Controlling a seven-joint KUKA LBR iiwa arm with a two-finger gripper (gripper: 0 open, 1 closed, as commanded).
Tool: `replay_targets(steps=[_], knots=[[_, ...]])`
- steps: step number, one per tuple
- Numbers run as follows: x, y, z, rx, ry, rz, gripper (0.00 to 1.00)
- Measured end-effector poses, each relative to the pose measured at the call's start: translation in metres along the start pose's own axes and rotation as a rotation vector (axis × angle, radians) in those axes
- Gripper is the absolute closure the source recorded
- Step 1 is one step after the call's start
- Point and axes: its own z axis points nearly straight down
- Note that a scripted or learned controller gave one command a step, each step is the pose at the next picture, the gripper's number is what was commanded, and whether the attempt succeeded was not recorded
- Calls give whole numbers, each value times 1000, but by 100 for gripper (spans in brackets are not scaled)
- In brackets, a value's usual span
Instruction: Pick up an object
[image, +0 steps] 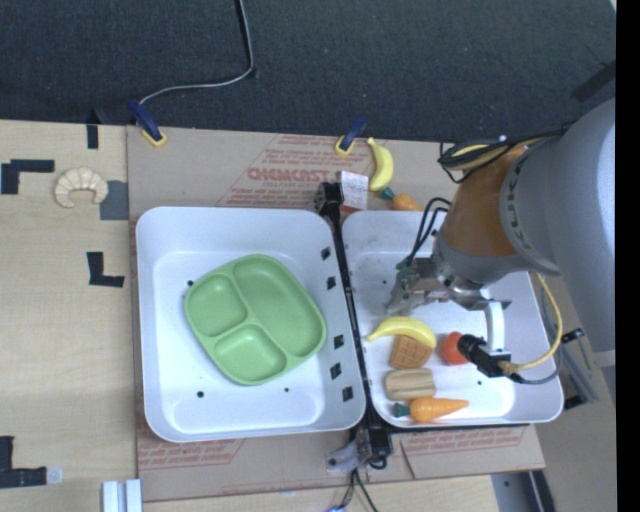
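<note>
claw (408, 290): grip cannot tell | curved glossy banana (402, 329) | ridged waffle (410, 351) | tapered carrot (438, 407)

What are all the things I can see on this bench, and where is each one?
Bins: 2, white, side by side on the bench.
Plate: 1, green, three sections, left bin.
Banana: 1, yellow, right bin.
Waffle: 1, tan, under that banana.
Tomato: 1, red, right bin.
Bread roll: 1, beige, right bin.
Carrot: 1, orange, right bin's front edge.
Second banana: 1, yellow, behind the bins.
Croissant: 1, pale tan, far left of bench.
Clamps: 2, blue and yellow, back edge.
Arm: 1, grey with orange band, over right bin.
Gripper: 1, dark, above the banana.
</note>
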Motion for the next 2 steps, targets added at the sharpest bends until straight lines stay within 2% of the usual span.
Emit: replay_targets(steps=[1, 2], knots=[[0, 0, 0, 0, 0, 0, 0], [-7, -54, 12, -6, -2, 1, 0]])
